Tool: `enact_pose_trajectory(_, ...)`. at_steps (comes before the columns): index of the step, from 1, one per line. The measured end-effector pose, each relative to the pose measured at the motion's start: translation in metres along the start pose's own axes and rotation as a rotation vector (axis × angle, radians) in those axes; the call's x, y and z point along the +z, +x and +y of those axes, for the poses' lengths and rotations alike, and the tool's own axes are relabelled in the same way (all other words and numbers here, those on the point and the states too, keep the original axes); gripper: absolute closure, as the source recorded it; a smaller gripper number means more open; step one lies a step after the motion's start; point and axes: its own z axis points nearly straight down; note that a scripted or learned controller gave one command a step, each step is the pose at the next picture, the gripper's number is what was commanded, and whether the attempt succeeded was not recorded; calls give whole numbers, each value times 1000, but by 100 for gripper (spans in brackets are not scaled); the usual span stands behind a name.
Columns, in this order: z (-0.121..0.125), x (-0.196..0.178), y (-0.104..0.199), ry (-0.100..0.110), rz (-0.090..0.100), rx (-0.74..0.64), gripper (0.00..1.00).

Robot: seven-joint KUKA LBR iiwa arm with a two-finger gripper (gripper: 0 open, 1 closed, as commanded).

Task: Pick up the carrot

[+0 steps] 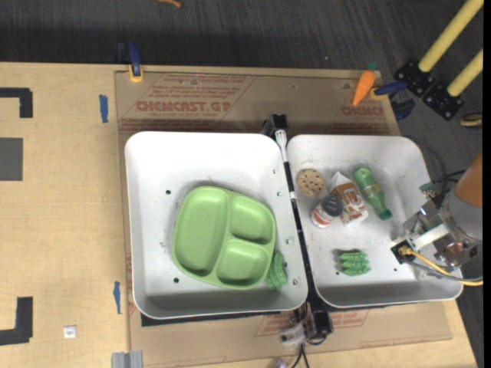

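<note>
Two bins: we see two shallow white bins side by side on a cardboard-covered bench, the left bin (146,205) and the right bin (406,156).
Left bin: we find a light green plastic divided tray (224,236) lying in its middle.
Right bin: we count a round speckled brown cookie (310,181), a green plastic bottle (371,192), a small orange and white carton (350,202), a little jar with a dark lid (327,210) and a bumpy green toy vegetable (354,263).
Carrot: we spot the small orange carrot with a green top (364,87) outside both bins, on the cardboard just beyond the right bin's far edge.
Gripper: we see the grey two-finger gripper (430,244) over the right bin's right side, well apart from the carrot; we cannot tell how wide it stands or whether it has hold of anything.
</note>
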Motion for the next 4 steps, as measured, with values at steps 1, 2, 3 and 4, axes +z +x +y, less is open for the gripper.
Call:
enact_pose_trajectory(1, 0, 0, 0, 0, 0, 0, 0)
enact_pose_trajectory(2, 0, 0, 0, -1, 0, -1, 0)
enact_pose_trajectory(3, 0, 0, 0, -1, 0, -1, 0)
enact_pose_trajectory(4, 0, 0, 0, -1, 1, -1, 0)
